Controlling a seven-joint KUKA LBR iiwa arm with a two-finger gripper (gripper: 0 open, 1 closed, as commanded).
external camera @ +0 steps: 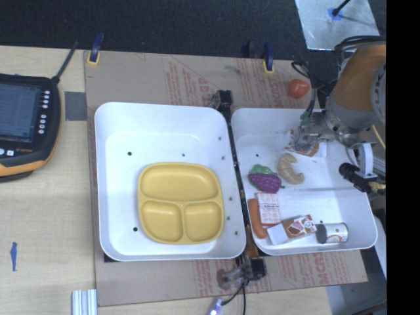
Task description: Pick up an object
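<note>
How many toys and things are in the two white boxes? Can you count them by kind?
Left bin:
Yellow divided plate: 1

Right bin:
Purple grapes: 1
Croissant: 1
Orange hot dog: 1
Pink-and-white packet: 1
Small brown-and-white box: 1
Small can: 1
Item under the pincer, too hidden to name: 1

Total: 8

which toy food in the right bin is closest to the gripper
The tan croissant, just below-left of the gripper; the purple grapes and orange carrot lie farther left and lower.

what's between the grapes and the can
In the camera view, between the grapes and the can lie a small pink packet and a brown-and-white box.
</note>
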